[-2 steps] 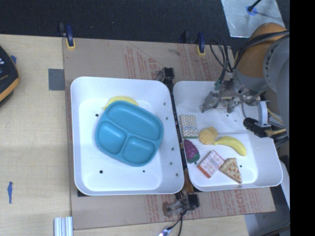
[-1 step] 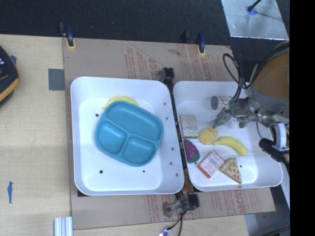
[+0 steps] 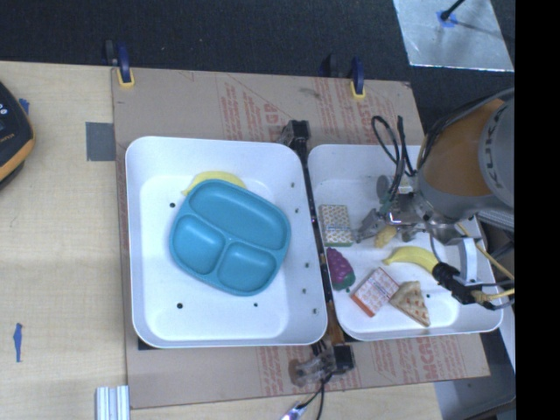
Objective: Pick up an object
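My gripper (image 3: pixel 382 226) hangs low over the middle of the right bin (image 3: pixel 350 169), just above and to the left of a yellow banana (image 3: pixel 411 255). A small yellow piece (image 3: pixel 386 237) shows right under the fingertips. A beige textured block (image 3: pixel 336 224) lies to its left. Further toward the front lie a purple eggplant-like toy (image 3: pixel 339 269), a red and white packet (image 3: pixel 376 291) and a tan wedge (image 3: pixel 411 303). Whether anything sits between the fingers is hidden by the wrist.
The left bin (image 3: pixel 149 313) holds a blue divided plate (image 3: pixel 229 238) lying over a yellow object (image 3: pixel 214 180). Black cables (image 3: pixel 389 138) loop above the gripper. Clamps stand at the bench's back edge, and a dark device (image 3: pixel 10 134) sits at far left.
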`<action>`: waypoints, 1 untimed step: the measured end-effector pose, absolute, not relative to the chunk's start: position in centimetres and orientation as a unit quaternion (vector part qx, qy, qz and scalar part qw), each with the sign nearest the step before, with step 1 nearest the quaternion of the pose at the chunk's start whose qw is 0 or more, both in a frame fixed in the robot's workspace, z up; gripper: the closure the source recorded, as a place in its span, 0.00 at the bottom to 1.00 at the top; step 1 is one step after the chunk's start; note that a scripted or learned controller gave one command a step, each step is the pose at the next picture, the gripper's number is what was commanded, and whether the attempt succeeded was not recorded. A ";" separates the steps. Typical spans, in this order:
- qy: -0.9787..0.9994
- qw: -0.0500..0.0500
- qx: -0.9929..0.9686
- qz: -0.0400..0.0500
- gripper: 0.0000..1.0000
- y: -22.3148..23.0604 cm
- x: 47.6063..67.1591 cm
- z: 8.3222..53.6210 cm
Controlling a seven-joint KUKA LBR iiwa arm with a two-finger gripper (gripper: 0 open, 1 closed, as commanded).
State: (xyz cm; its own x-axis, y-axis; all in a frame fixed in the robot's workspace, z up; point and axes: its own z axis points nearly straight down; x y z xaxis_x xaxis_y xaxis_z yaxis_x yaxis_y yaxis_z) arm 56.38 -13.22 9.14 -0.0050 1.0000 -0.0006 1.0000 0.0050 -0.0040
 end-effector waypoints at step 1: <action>-0.710 0.001 -0.704 0.003 1.00 -13.3 56.4 10.2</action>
